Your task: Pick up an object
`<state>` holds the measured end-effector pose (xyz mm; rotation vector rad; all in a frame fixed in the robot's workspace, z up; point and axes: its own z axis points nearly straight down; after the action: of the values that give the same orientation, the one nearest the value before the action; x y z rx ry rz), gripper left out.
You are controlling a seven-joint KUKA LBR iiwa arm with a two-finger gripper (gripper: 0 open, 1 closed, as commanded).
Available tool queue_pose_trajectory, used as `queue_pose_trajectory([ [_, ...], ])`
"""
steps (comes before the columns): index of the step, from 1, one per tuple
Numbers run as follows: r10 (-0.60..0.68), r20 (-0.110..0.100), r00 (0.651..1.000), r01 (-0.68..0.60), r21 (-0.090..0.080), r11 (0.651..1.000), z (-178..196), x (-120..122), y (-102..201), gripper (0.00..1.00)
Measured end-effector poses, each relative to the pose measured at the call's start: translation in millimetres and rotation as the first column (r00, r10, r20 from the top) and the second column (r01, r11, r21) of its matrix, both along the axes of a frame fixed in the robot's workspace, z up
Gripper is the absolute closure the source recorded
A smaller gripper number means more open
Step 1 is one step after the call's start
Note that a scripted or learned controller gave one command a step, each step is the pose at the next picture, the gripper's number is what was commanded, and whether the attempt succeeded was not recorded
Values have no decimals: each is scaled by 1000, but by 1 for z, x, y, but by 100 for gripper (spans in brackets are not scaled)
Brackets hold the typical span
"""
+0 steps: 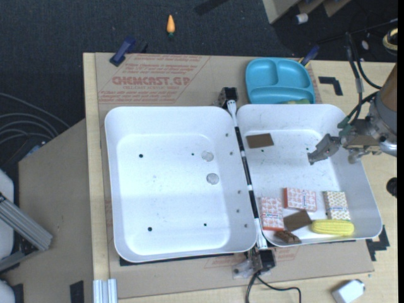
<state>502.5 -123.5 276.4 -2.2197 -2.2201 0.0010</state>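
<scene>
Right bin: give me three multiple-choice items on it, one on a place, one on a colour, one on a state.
1. Where in the right bin does the corn lie?
A. far edge
B. near edge
C. centre

2. What colour is the tray behind that bin?
A. blue
B. red
C. green

3. The gripper is:
A. gripping the corn
B. over the left bin
C. over the right bin, holding nothing

Answers: 1 B, it lies by the near rim; 2 A, it is light blue; 3 C, its fingers are bare.
</scene>
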Motion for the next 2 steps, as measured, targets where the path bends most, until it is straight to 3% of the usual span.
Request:
queue_pose_trajectory([
  [1, 0, -1, 1000, 0, 0, 1000, -115, 60, -4, 0],
  [2, 1, 3, 1000, -1, -1, 1000, -107, 63, 11, 0],
])
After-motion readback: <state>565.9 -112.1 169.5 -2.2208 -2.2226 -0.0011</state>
